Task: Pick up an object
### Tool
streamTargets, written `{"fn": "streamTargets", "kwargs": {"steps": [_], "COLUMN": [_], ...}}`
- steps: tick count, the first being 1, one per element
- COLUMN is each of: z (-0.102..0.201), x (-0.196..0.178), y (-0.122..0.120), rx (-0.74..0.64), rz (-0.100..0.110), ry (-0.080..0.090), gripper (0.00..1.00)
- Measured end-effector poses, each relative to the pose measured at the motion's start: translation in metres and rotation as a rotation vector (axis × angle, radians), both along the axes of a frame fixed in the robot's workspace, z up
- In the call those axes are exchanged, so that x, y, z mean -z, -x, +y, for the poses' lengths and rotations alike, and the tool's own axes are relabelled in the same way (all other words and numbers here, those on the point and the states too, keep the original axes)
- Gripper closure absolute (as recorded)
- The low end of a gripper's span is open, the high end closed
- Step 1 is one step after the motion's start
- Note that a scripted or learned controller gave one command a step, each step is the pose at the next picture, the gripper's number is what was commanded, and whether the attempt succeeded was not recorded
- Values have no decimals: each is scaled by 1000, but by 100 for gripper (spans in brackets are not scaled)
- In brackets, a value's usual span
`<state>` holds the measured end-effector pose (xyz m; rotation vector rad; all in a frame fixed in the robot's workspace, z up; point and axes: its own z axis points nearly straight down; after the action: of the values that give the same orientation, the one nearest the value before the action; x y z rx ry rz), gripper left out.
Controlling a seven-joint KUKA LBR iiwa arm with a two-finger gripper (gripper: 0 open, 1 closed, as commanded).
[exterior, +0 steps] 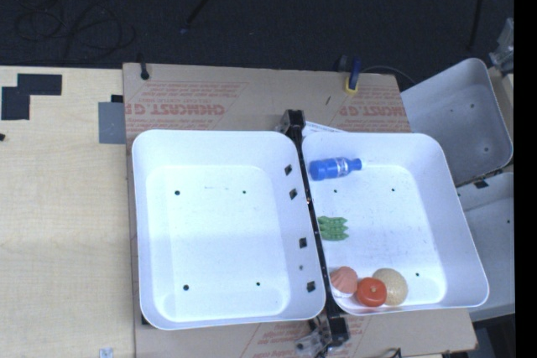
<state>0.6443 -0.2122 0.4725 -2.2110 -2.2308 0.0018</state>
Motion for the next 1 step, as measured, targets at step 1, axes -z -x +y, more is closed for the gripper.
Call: {"fn": "streamTargets", "kwargs": {"steps": [1], "z": [4], "x": [-7], "y": [0], "rx": [3], "rz": [0], "ry": [0], "gripper": [100]}}
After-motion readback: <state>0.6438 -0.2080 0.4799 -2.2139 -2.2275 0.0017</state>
